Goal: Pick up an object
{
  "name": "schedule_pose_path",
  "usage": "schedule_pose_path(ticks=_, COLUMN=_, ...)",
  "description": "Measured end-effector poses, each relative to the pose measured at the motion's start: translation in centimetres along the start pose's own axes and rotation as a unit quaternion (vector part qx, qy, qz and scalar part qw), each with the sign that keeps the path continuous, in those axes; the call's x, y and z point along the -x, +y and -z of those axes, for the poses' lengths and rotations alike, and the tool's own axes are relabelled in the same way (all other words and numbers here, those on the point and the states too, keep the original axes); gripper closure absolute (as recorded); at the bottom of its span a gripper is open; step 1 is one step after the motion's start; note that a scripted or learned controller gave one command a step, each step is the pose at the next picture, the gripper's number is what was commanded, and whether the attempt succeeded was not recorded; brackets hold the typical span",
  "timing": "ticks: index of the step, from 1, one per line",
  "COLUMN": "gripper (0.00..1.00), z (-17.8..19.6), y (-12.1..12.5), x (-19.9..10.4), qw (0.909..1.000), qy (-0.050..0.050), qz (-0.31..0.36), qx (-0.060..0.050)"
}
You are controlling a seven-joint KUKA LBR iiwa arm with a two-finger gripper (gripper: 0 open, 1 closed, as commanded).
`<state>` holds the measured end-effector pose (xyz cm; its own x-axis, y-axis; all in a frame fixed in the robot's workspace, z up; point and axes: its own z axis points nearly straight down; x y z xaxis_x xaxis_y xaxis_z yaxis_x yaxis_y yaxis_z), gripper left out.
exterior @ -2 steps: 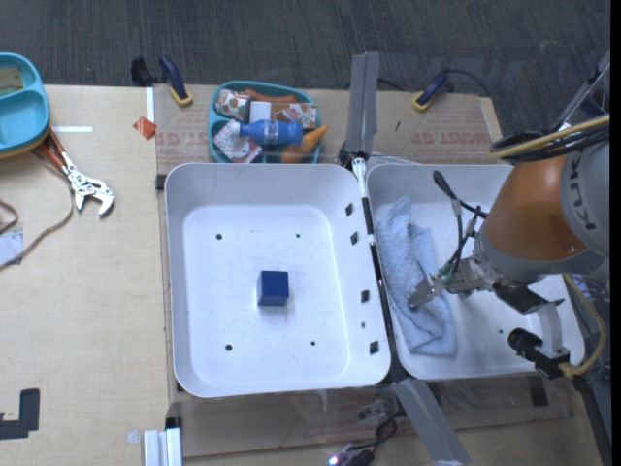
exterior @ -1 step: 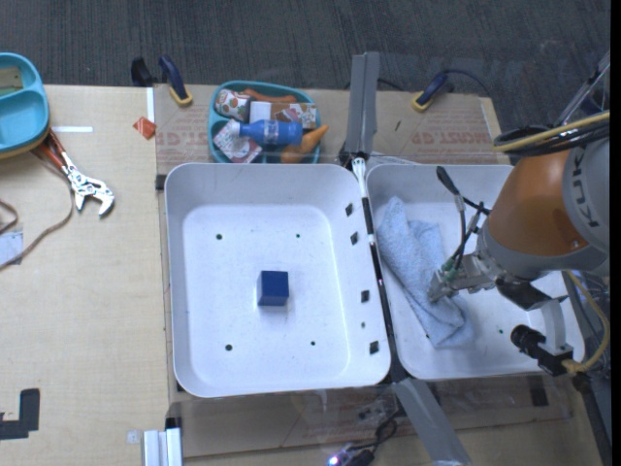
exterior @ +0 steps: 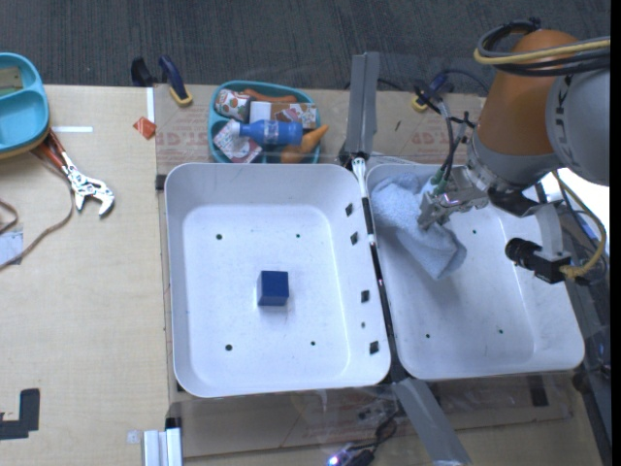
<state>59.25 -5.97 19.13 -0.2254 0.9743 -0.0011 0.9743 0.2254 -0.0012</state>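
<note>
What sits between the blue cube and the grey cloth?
Camera view: bare floor of the left bin, then both bins' adjoining rims, separate the blue cube from the grey cloth.

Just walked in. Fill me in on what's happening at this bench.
The grey KUKA arm with the orange band reaches into the right white bin. Its gripper is down at a crumpled pale blue-grey cloth lying in that bin's upper left part. Whether it has hold of the cloth is unclear. A small dark blue cube sits alone near the middle of the left white bin.

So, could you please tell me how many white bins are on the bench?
2: the left bin holds a blue block; the right bin holds a grey cloth.
</note>
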Motion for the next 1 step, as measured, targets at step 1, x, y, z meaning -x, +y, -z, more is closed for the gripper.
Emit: schedule_pose_path(ticks=1, gripper=1.00, z=0.07, y=5.92, x=3.92, qw=0.9630, qy=-0.001, qz=0.269, qx=0.001)
